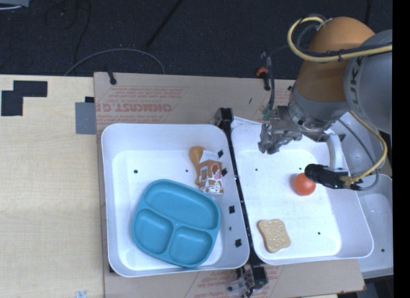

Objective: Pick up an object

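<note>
My gripper [271, 144] hangs over the back left part of the right bin [320, 247], with nothing visible between its dark fingers. A red tomato-like ball [304, 184] lies in the right bin, to the right of and in front of the gripper. A slice of toast [274, 235] lies near that bin's front left corner. In the left bin [118, 162] sit a blue divided plate [175, 223], a small patterned packet [211, 177] and a tan drumstick-shaped toy [196, 157].
A black divider rail [232, 181] runs between the two bins. The arm's grey and orange body [333, 66] looms over the right bin's back right. Cardboard lies under the bins, and a wooden bench top [45, 181] extends to the left.
</note>
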